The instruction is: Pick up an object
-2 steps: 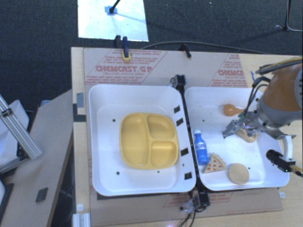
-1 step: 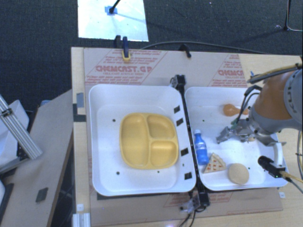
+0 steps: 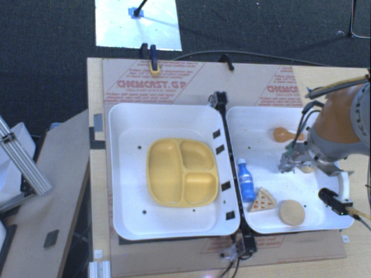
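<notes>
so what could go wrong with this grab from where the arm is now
The gripper is low in the right bin, near a small tan item and the orange spoon-like toy, so it may close on nothing or nudge one away. The blue bottle lies against the divider, hard to get fingers around.

The arm (image 3: 342, 120) reaches in from the right, wrist angled downward.
</notes>
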`<state>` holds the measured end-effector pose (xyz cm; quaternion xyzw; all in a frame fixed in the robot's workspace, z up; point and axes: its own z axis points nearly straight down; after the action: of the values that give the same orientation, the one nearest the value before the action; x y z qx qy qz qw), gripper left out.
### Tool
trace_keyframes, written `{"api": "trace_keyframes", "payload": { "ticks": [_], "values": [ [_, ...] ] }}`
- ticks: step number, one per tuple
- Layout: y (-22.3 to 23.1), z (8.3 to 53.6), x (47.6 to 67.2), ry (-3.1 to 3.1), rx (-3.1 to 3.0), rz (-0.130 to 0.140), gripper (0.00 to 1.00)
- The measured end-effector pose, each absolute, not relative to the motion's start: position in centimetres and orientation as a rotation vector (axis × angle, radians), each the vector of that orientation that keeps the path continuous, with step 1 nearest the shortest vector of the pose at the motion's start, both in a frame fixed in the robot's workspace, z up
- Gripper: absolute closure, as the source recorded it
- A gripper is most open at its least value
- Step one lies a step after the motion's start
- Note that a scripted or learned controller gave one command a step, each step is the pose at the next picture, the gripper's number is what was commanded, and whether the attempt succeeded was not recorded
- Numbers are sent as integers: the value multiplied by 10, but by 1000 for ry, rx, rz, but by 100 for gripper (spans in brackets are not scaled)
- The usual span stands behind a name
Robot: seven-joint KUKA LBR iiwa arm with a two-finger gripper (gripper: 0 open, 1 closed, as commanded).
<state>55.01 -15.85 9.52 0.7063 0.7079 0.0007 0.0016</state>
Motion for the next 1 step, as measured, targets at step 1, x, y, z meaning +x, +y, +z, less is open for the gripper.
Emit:
{"api": "trace_keyframes", "payload": {
  "ticks": [1],
  "values": [
    [-166,145,558,2221,2214,4,100]
  ]
}}
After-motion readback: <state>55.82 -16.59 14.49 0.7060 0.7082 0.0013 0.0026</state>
